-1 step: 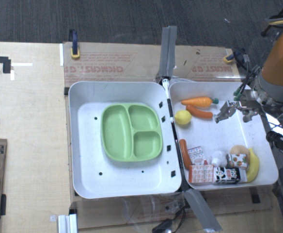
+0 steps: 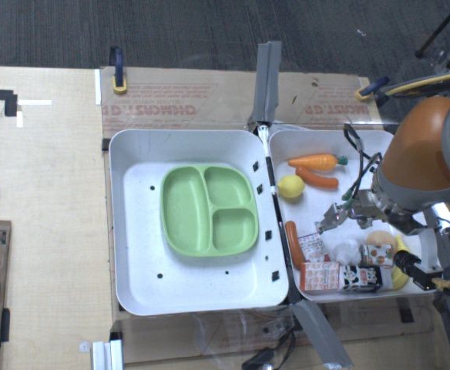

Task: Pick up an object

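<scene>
Objects for picking lie in the right-hand shallow white bin [image 2: 280,139], at the lower right of the frame; none is singled out by the task. Nearest the bottom edge of that bin sit a small red-and-white printed carton [image 2: 322,276] and, just beside it, a black-and-white cow-patterned carton [image 2: 361,277]. A slim red sausage-shaped toy [image 2: 290,243] lies along the bin's left wall. Slightly farther up, the two-finger gripper [image 2: 331,219] hangs over the middle of the bin, pointing toward the frame's left, with the grey arm and its orange band [image 2: 424,149] behind it at the right edge. Whether the claw is released or clenched cannot be told at this resolution, and no item is visible between its tips. Beyond it lie a round yellow lemon toy [image 2: 290,186] and two orange carrot toys [image 2: 314,161], near the bin's upper wall. The left-hand white bin [image 2: 121,230] holds a pale green three-compartment plastic plate [image 2: 209,209]. Judged step: approach, before any grasp. The next move calls for choosing one item, aligning above it and descending without disturbing close neighbours.
</scene>
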Controlling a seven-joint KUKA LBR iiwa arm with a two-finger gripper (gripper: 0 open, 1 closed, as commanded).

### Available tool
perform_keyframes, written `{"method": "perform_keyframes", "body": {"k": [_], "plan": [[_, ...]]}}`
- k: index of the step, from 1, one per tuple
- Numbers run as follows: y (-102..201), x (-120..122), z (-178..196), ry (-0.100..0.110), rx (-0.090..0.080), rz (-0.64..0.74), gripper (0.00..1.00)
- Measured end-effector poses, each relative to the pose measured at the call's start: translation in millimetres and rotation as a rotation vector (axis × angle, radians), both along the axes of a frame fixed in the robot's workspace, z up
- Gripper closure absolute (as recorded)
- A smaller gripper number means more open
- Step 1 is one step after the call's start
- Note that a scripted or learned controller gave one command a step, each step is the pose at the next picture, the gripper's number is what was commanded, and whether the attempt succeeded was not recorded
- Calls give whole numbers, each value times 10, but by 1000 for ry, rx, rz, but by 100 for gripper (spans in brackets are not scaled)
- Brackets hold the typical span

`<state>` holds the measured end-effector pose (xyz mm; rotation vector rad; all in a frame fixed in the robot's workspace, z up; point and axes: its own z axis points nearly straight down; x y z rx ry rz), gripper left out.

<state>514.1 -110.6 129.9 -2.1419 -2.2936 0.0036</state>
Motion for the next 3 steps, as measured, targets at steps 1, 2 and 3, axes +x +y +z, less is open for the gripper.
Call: {"method": "perform_keyframes", "body": {"k": [1,2,3], "plan": [[-559,830,-85,-4,-1,123,0],[-290,1450,-376,-4,-1,285,0],[-292,1440,-296,0,-1,286,100]]}}
